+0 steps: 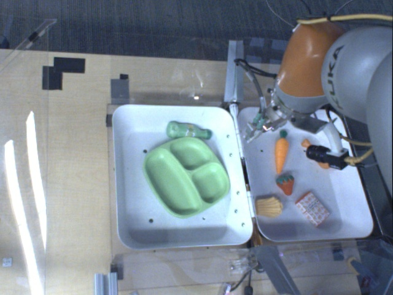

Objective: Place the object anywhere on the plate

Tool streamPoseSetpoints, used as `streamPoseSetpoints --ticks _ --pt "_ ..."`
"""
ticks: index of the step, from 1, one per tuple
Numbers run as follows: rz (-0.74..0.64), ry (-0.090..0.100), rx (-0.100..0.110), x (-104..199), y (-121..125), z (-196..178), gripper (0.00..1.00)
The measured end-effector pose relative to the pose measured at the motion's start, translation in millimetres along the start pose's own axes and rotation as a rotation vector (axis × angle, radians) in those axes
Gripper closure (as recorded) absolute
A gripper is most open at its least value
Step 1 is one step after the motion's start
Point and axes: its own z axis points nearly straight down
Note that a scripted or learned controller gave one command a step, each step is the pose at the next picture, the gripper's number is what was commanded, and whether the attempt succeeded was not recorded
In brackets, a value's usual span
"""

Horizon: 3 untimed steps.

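From the camera view above the bench, the left bin (126,183) holds a green plate (186,176) divided into three compartments, lying tilted to the bin's edges. A small green bottle (188,130) lies on its side just beyond the plate's far rim, near it or perhaps touching.

The right bin (356,217) holds the loose items: a toy carrot (280,155) lying lengthwise, a strawberry (285,184) just below the carrot's tip, a ridged tan piece (269,206) that may be a bread or pastry toy (hard to say at this size), and a patterned square block (312,208) near the front. A small orange bit (305,144) sits near the arm's black fitting.

The gripper (261,123) hangs at the far left corner of the right bin, close to the divider between the bins, above and to the left of the carrot's leafy end. Its tip is small and cluttered with cables, so I cannot tell how it is set or whether anything is in it.

As a judgement, the task stands at the picking stage: nothing from the right bin lies on the plate. The next move would call for settling on an object (the carrot being nearest), closing on it across its narrow body, then carrying it over the divider to any compartment.
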Motion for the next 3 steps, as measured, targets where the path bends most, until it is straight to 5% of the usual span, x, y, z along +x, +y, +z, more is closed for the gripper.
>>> streamPoseSetpoints --ticks 1,2,3 --pt "-0.244 -0.005 -0.002 -43.3 -71.1 -66.8 1.0" --pt "-0.068 0.0 0.0 13.3 -8.5 -29.7 1.0" --pt "-0.005 -0.002 -0.001 -17.0 -81.7 -72.5 1.0"
